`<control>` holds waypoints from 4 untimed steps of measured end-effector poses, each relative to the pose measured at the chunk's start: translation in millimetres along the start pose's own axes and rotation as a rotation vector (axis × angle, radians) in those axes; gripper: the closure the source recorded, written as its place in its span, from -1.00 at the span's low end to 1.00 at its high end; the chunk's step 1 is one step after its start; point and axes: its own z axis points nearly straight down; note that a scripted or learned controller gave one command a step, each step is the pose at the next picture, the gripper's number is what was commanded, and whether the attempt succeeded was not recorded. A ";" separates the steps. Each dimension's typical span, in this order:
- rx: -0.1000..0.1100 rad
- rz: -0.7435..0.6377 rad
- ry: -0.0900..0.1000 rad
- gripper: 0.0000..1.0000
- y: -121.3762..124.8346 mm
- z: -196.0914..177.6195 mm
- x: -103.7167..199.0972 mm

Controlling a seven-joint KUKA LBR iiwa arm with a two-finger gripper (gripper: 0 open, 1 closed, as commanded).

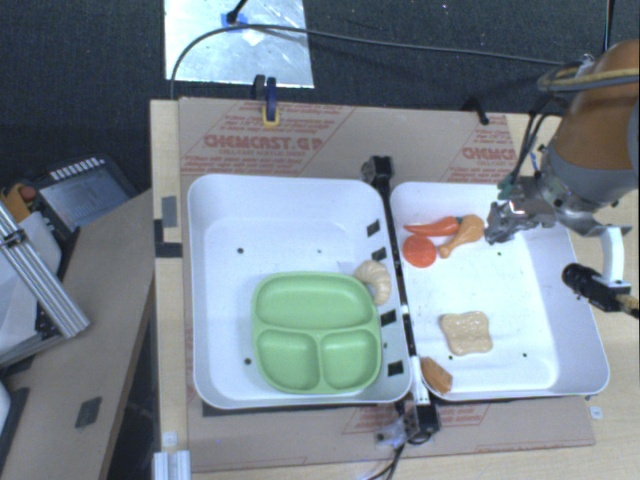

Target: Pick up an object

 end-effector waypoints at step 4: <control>0.005 -0.006 0.004 1.00 22.1 -24.7 169.7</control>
